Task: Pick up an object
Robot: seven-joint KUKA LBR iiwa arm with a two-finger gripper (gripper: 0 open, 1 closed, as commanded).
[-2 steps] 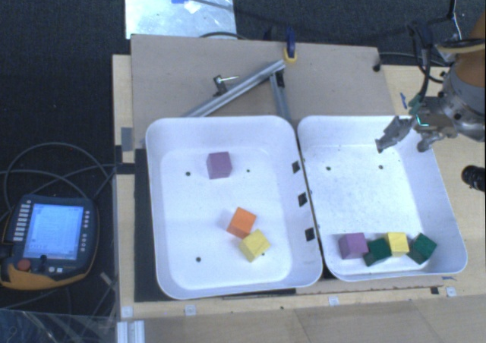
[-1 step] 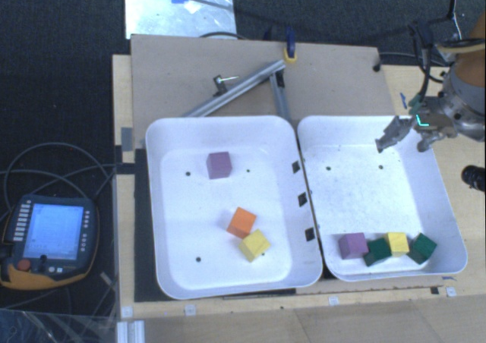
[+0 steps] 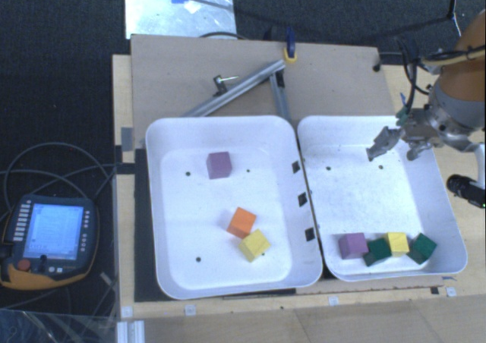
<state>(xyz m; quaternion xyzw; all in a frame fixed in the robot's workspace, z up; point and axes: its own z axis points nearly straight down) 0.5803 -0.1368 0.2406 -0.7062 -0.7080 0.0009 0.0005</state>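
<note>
2 shallow white bins sit side by side on a bench, viewed from above at a slant. Nearest the camera, along the front wall of the right bin (image 3: pixel 437 205), 4 small blocks crowd in a row: a purple block (image 3: pixel 352 244), a dark green block (image 3: pixel 375 251), a yellow block (image 3: pixel 398 242) and a second green block (image 3: pixel 422 247), touching or nearly so, probably because they have slid down against the wall. In the left bin (image 3: pixel 163 182), a yellow cube (image 3: pixel 255 244) and an orange cube (image 3: pixel 241 221) lie touching near the middle, with a purple cube (image 3: pixel 219 165) alone farther back, well apart and the easiest to grasp. Farther back on the right, the gripper (image 3: pixel 398 141) hangs over the rear of the right bin with nothing between its 2 fingers, which look spread apart, suggesting it is poised to descend. It is well away from every block, so no pick has begun. Beyond the bins a metal bar (image 3: pixel 235 91) lies aslant on the bench, and a control pendant (image 3: pixel 47 241) rests off to the left
</note>
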